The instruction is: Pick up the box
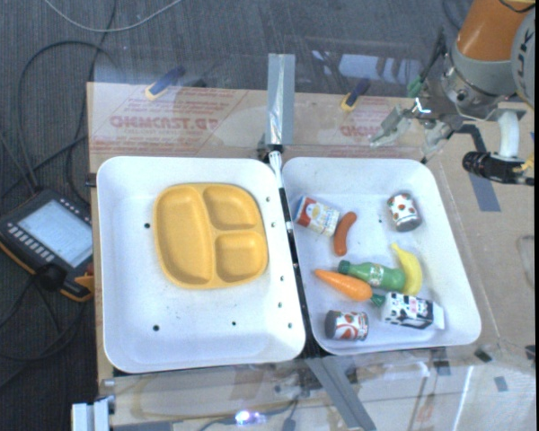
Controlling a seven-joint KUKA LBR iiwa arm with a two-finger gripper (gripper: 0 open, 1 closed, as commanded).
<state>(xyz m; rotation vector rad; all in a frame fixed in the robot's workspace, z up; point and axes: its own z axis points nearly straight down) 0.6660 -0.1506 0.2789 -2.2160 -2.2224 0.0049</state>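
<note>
Box [411,311] seemingly far below tool [411,126].

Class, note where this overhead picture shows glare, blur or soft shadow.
Camera view: glare on the clear sheet behind the right bin; gripper slightly blurred above that bin's far edge; yellow tray evenly lit, soft shadows; box sharp.

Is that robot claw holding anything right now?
No. The gripper hangs open above the right bin's far edge, with nothing between its fingers.
</note>
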